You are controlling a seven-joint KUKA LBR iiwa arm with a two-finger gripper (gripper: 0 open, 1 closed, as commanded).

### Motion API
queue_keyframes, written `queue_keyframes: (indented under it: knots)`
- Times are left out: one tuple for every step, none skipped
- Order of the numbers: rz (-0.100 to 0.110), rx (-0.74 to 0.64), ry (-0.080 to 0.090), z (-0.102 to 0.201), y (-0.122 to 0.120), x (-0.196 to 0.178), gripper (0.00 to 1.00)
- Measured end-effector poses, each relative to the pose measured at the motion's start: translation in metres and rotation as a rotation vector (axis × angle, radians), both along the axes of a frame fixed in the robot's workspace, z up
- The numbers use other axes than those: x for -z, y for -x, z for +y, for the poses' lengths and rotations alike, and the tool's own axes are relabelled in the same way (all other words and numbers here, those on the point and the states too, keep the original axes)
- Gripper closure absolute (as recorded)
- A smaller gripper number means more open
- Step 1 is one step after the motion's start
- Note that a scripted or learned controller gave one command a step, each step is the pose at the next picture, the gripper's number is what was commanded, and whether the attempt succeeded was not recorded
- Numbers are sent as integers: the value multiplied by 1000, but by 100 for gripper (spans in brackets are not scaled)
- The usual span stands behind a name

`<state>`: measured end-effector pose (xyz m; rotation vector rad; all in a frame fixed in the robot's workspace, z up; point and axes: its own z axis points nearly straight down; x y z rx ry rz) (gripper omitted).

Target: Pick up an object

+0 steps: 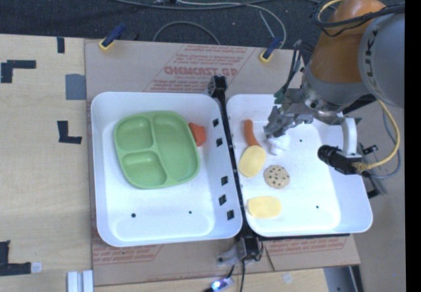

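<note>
Pincer (pixel 275 131) just above white piece (pixel 280 145)

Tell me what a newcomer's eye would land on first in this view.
First the arm, grey with an orange band, reaching in from the right, its gripper low over the right bin by a small white thing. Next the green divided plate in the left bin, an orange piece at its right edge. Then the food beside the gripper: a sausage, a cookie and two yellow pieces.
</note>
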<state>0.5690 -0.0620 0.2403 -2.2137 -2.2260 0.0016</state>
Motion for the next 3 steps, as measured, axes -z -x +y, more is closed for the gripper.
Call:
queue_keyframes:
  knots:
    - [1, 0, 0, 49, 13, 13, 100]
    - [0, -3, -1, 113, 21, 17, 100]
    - [2, -1, 1, 161, 27, 25, 100]
